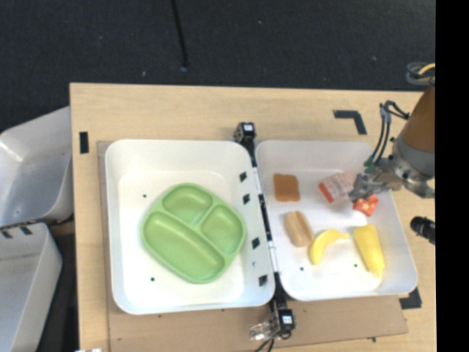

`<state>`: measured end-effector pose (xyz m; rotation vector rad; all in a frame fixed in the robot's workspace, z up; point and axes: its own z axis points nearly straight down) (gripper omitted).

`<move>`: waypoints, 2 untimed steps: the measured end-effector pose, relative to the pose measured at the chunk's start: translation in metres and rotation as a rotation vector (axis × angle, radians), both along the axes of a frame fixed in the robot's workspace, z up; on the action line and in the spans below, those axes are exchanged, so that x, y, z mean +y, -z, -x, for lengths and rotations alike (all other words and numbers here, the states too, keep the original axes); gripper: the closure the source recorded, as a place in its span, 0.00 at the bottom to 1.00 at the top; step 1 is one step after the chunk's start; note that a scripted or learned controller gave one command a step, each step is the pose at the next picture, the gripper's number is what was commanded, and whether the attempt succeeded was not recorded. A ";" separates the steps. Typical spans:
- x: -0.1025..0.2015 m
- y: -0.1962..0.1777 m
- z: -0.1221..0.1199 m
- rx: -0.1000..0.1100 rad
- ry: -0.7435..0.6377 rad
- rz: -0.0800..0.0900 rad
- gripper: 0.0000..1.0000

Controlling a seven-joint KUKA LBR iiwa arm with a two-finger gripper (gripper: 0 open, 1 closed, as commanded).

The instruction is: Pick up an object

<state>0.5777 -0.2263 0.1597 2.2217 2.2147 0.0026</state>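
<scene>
Here, in the camera view, the gripper [361, 192] is seen low over the right bin [308, 288], reached in from the right side, its dark tip set between two small things: a clear packet with red print [334, 188] lies just beside it on the side toward the divider [258, 196] between the bins, and a small red block [367, 205] sits touching or nearly touching it on the near side. Whether anything is gripped cannot be told, since the tip is dark and small here. The packet is judged the likeliest thing to be picked, though the red block is as close. The packet's long axis is laid at a slant, roughly from the divider toward the gripper. Farther from the gripper and toward the divider, a brown square piece [286, 188] and a tan bread roll [297, 228] are placed; a banana [325, 243] and a yellow corn cob [369, 248] are set nearer the front rim. Beyond the divider, a green sectioned plate [193, 232] is held in the left bin [117, 270], well apart from the gripper. For the coming move, only a small shift toward the divider is judged to be needed.
</scene>
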 end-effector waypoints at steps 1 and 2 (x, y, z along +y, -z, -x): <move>0.004 -0.051 -0.010 -0.003 -0.007 0.001 1.00; 0.003 -0.080 -0.011 0.000 -0.008 0.000 1.00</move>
